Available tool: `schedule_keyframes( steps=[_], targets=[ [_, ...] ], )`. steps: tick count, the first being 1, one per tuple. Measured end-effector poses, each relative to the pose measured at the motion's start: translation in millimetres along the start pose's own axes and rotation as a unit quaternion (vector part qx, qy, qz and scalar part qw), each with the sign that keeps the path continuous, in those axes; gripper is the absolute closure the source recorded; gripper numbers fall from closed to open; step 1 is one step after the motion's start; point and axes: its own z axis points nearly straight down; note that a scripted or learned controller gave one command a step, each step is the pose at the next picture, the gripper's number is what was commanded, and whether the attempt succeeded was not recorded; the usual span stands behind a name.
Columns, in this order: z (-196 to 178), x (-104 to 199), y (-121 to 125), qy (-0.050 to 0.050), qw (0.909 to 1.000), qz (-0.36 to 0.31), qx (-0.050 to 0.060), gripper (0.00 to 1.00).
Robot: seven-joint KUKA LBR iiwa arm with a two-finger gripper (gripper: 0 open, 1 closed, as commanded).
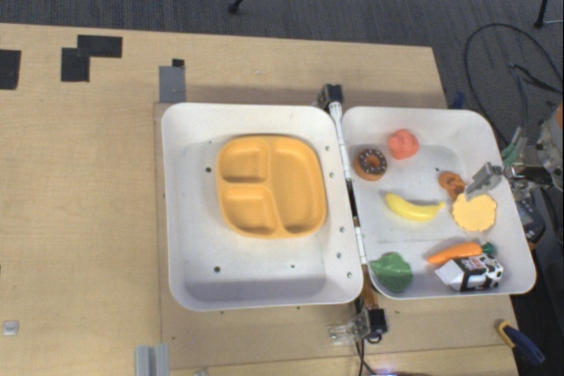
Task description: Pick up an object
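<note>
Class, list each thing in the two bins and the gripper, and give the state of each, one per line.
Yellow tray: flat in left bin, compartments bare.
Banana: lying flat, mid right bin.
Donut: flat, near the divider.
Pink ball: resting, untouched.
Green toy: in front corner.
Carrot: lying on the carton.
Carton: on its side.
Yellow disc: flat, beside gripper.
Gripper: low over right bin, holding nothing visible.

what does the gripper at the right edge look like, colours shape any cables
The two-finger gripper is small, grey and metallic, with slim pale fingers that taper towards the shallow white right bin. Behind it sits a blocky grey wrist section with darker parts. A hint of orange shows at the frame's right edge above it. Thin dark cables loop on the floor nearby; whether they belong to the arm is unclear.
</note>
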Motion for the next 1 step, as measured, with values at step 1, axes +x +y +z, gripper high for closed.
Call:
schedule_keyframes(
  steps=[1],
  targets=[
    [118.6,-2.1,43.5,-0.001,0.9993,-0.037,-0.001,0.00]
  ],
)
